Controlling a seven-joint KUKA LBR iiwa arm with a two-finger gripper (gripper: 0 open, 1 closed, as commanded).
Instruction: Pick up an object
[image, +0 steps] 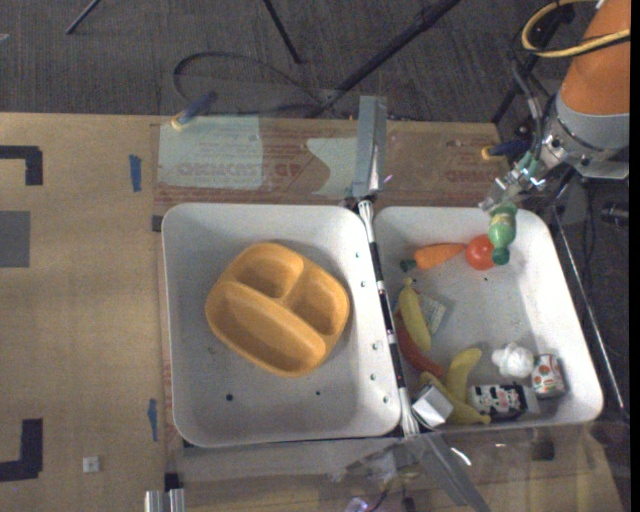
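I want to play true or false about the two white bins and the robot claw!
1. The orange divided plate lies in the left bin. True.
2. The carrot lies in the left bin. False: it is in the right bin.
3. The claw is above the right bin's far right corner. True.
4. The bananas rest on the plate. False: they lie in the right bin.

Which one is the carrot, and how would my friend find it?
Look in the right-hand white bin, the one crowded with toy food. Near its top edge lies the carrot, stretched sideways with a red tomato at its right end. It is orange and pointed, unlike the curved yellow bananas below it.
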